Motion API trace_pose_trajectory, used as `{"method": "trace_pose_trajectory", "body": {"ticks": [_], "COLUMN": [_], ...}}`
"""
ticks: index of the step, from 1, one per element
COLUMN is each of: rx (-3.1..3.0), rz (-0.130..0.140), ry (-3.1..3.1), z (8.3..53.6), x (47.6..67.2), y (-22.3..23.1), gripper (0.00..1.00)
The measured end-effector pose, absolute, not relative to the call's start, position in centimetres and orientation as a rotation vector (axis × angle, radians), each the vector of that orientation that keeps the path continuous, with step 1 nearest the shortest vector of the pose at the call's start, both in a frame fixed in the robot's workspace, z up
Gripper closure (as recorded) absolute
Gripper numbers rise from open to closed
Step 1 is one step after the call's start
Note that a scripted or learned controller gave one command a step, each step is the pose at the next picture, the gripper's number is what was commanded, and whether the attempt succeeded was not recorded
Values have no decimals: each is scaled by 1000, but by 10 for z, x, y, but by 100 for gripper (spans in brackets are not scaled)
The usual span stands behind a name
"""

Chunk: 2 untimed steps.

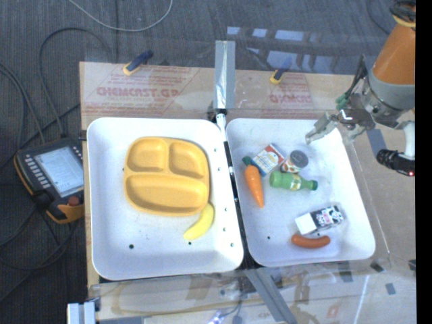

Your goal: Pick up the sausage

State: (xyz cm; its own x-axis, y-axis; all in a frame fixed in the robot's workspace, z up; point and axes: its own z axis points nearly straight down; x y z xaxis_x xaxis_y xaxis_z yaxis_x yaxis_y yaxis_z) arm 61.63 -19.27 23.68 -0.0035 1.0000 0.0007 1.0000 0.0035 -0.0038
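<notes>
Right, two-finger gripper (325,128) on the grey arm with the orange band (395,49): fingers spread, nothing between them, hanging over the far right corner of the right-hand shallow white bin (361,208). Using that bin as reference from here on.

Target is the small orange-red sausage (311,241), lying flat on the bin floor near its front right corner, long axis roughly along the front wall. Well apart from the gripper, diagonally across the bin. A black-and-white carton (320,219) lies just behind it, close, maybe touching.

Mid-bin: green plastic bottle (292,181) on its side, orange carrot (254,184), red-and-white box (268,158), dark round lid (298,159).

Handling guess: light toy, smooth rounded skin, likely to roll or squirt out of a pinch. I'd grip across the short axis at mid-length, fingers front and back, watching the carton side for clearance.

Left of the bin: second white bin (108,248) with yellow divided tray (167,175) and banana (200,224).
</notes>
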Motion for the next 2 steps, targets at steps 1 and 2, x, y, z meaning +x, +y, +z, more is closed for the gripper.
{"method": "trace_pose_trajectory", "body": {"ticks": [1, 2], "rx": [-2151, -2101], "rz": [-11, -6], "ry": [-2305, -2331], "z": [127, 108], "x": [582, 538], "y": [-221, -219], "gripper": [0, 0]}}
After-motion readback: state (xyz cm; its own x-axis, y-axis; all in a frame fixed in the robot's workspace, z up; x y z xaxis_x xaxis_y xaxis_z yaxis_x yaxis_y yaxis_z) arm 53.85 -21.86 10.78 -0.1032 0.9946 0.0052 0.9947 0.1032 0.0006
